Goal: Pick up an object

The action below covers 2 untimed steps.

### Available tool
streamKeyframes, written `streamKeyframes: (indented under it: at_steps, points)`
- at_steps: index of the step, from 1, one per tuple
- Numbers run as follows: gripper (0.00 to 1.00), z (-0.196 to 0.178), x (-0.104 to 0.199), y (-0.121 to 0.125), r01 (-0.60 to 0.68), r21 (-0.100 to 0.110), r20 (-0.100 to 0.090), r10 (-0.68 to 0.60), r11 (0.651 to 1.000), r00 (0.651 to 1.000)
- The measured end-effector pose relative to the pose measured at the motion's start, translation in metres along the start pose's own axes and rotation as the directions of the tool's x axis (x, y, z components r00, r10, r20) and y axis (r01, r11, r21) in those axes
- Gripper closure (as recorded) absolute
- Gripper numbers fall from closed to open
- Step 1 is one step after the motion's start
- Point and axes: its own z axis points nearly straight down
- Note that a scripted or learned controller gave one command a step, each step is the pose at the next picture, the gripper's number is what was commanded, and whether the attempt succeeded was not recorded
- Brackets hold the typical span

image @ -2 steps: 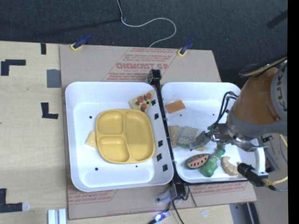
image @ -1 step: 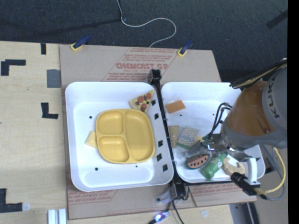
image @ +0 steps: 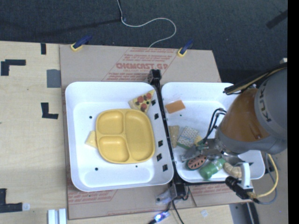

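From the camera view, the gripper [image: 198, 149] is low in the right bin [image: 196, 90], and I cannot tell its state. Just below it lie a brown oval piece [image: 196, 162] and a green block [image: 208, 170]. An orange block [image: 175, 107] sits above it, and a yellow divided plate [image: 125, 135] lies well to its left in the left bin [image: 79, 139].

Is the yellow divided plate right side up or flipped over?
Right side up. The yellow plate lies flat in the left bin, its three hollow compartments facing the camera, with nothing in them.
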Motion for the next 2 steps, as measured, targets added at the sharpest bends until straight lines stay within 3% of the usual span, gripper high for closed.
streamKeyframes:
  at_steps: [1,2]
  points:
    - [1.0,-0.012,0.0,0.0,0.0,0.0,0.0,0.0,1.0,1.0]
    - [1.0,-0.07,-0.007,0.002,0.0,-0.003,0.0,0.0,1.0,1.0]
